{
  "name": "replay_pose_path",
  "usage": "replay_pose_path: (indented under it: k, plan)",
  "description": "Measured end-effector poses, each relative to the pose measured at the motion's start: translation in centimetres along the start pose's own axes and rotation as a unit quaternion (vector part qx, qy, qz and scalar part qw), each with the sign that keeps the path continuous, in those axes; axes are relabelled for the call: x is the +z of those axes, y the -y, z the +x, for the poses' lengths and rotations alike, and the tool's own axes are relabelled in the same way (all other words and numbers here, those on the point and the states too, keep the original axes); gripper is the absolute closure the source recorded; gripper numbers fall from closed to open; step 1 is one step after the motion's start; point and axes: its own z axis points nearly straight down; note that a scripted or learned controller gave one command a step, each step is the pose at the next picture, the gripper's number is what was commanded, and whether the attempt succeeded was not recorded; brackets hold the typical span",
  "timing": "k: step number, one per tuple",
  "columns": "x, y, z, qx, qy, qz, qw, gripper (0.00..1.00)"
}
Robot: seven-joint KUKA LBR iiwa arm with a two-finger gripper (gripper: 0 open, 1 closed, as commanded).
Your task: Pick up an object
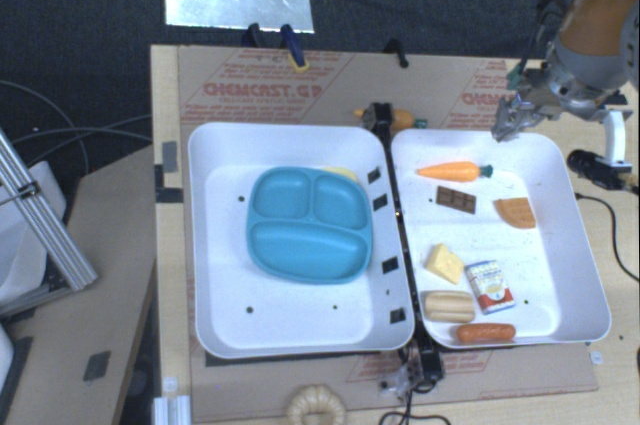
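Two white bins on tabletop [110,213]: left bin [215,243], one glossy blue divided plate [308,223]; right bin [570,243], seven small food items. Gripper [505,125] over far edge, finger spread indiscernible.

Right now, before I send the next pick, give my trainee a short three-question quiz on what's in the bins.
1. True or false: the blue plastic divided plate lies in the right-hand shallow white bin.
2. Multiple choice: which item lies nearest the claw? A) orange toy carrot B) red toy sausage C) yellow cheese wedge
3. Fill in: the flat dark brown chocolate bar lies just below the ____.

Key:
1. False, it fills the left-hand shallow white bin.
2. A.
3. Carrot.
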Motion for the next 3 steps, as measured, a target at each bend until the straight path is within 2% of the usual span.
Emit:
replay_pose_path:
  k: [2,3]
  plan:
    - [-1.3,7.7,6.2,-0.002,-0.001,0.002,1.0000,1.00]
    - [-0.1,12.1,8.9,-0.002,-0.001,0.004,1.0000,1.00]
